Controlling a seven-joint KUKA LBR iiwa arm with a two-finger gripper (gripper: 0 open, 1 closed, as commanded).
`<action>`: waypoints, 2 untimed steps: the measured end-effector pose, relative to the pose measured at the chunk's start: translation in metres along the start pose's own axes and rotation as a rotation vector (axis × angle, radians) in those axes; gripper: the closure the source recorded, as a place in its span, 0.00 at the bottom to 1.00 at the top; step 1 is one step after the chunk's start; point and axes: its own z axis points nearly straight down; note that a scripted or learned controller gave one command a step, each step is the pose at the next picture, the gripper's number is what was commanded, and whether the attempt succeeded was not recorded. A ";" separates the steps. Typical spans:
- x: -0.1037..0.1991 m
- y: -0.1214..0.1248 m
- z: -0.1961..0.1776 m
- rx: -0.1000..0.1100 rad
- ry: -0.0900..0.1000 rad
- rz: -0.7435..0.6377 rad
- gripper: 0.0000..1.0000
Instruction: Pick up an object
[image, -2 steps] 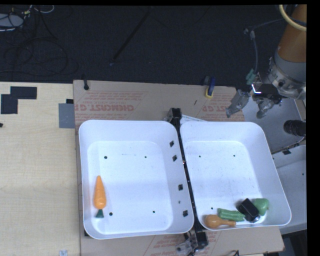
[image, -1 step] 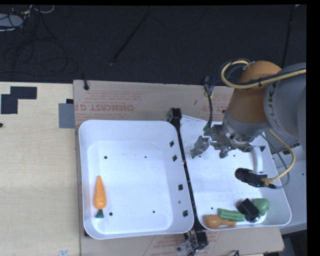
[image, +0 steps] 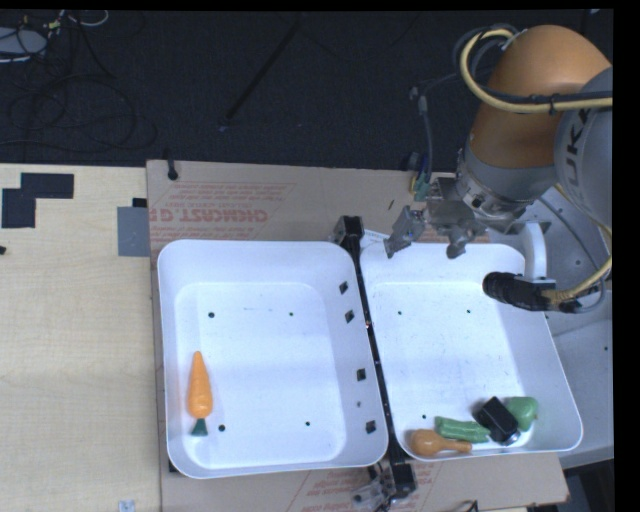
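Dark floor with loose cables lies behind a pale wooden desk (image: 70, 330), where a sheet of printed cardboard (image: 270, 195) carries two shallow white bins side by side.

The left bin (image: 260, 270) holds one thing: a small orange carrot (image: 199, 388) with a green stub, near the front left corner, its long axis running front to back.

The right bin (image: 450, 300) holds a cluster of four things in its front right corner: a tan pear-shaped piece (image: 436, 443), a long green vegetable (image: 462, 430), a black block (image: 497, 419) lying partly over it, and a rounder green piece (image: 521, 409) just beside the block. They touch or overlap, so their edges are hard to separate.

The hand (image: 428, 238) hangs over the back rim of the right bin, below the orange band of the arm. Its two fingers stand spread apart with nothing between them, so it is open and carries nothing.

The coming move turns on this: every pickable thing lies toward the front of the desk from the hand. The cluster is nearer, forward and to the right in the same bin; the carrot is farther, across the divider (image: 362, 330) and forward to the left. The carrot looks the cleaner target, lying alone, while the crowded cluster risks a glancing grip.
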 end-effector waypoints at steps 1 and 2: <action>0.051 0.004 -0.110 -0.002 0.001 -0.002 0.00; 0.019 -0.014 0.084 0.026 -0.002 0.008 0.00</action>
